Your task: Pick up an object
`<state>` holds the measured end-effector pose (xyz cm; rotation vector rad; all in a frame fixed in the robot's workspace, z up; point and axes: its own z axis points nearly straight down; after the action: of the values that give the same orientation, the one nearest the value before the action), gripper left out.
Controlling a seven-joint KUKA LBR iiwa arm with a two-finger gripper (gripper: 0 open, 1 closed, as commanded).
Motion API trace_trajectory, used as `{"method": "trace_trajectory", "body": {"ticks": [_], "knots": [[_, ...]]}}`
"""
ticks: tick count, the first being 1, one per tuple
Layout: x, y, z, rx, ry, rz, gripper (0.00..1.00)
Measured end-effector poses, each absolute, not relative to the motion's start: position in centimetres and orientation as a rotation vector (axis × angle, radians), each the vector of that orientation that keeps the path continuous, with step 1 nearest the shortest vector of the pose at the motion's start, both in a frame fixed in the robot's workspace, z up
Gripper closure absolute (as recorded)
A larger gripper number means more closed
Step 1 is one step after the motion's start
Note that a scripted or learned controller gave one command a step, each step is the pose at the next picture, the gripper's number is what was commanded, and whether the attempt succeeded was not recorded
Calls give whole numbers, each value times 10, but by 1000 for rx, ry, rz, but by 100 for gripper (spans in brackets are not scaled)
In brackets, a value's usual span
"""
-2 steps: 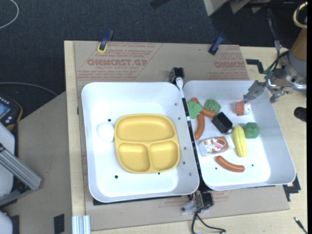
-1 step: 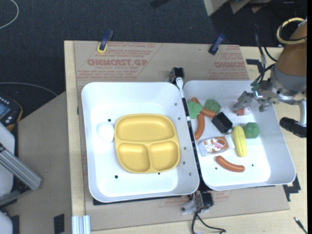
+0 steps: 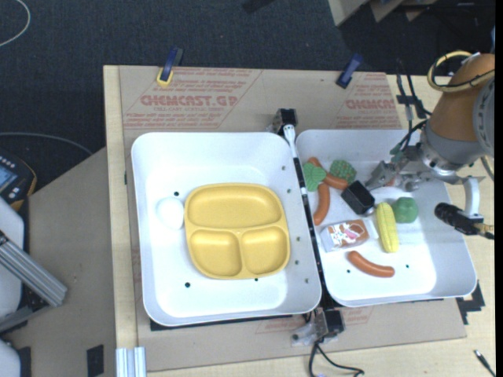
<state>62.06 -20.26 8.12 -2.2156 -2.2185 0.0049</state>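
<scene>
In the left bin (image 3: 149,163) lies a yellow divided tray (image 3: 236,230) with a small white egg (image 3: 170,212) touching its left edge. In the right bin (image 3: 448,277), going rightwards, are a carrot (image 3: 321,204) near the dividing wall, a packet (image 3: 346,234), a red sausage (image 3: 371,265) below it, a black block (image 3: 358,197), a yellow corn cob (image 3: 386,226) and a green ball (image 3: 405,209) just beside the corn. The gripper (image 3: 391,174) hangs over the upper part of this bin, just above the black block and the corn; whether its jaws are spread or pressed together I cannot tell. The corn is probably light, stiff toy plastic, maybe a little slippery, so I would take it across its narrow middle. It lies below and near the gripper, so only a short descent seems necessary.
</scene>
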Motion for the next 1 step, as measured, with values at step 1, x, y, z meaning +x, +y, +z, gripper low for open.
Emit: {"method": "trace_trajectory", "body": {"ticks": [1], "knots": [[623, -203, 96, -2220, -2225, 0, 100]]}}
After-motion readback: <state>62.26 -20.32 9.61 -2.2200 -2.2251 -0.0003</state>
